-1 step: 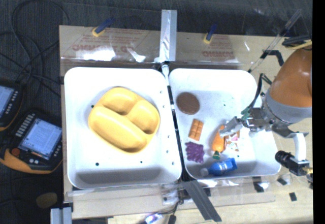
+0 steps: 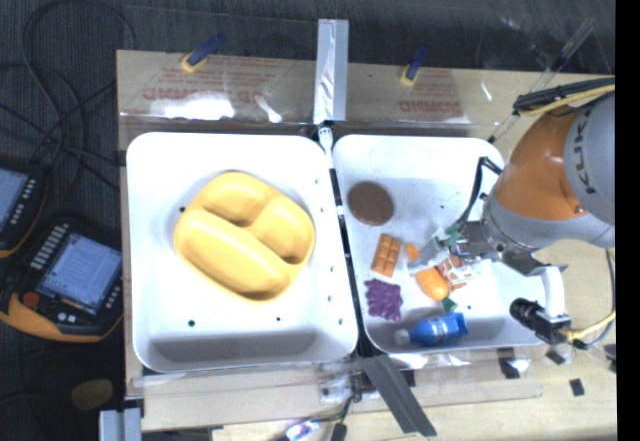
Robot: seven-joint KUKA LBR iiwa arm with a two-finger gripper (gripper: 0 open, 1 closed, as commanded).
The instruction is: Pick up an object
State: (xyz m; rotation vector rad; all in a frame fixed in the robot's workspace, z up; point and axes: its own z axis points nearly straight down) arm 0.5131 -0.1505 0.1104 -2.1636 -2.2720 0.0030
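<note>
My gripper is low in the right bin, reaching in from the right. Directly below it and touching or nearly touching lies an orange carrot-like toy. A blue bottle lies near the bin's front wall. A purple grape bunch and an orange ridged block lie to the gripper's left. A brown disc sits at the back left of this bin. A big yellow bread-shaped object takes up the middle of the left bin.
The arm's grey and orange wrist overhangs the right bin's right side. A black fitting sits by the front right corner. Handheld devices and cables lie on the floor to the left of the bench.
</note>
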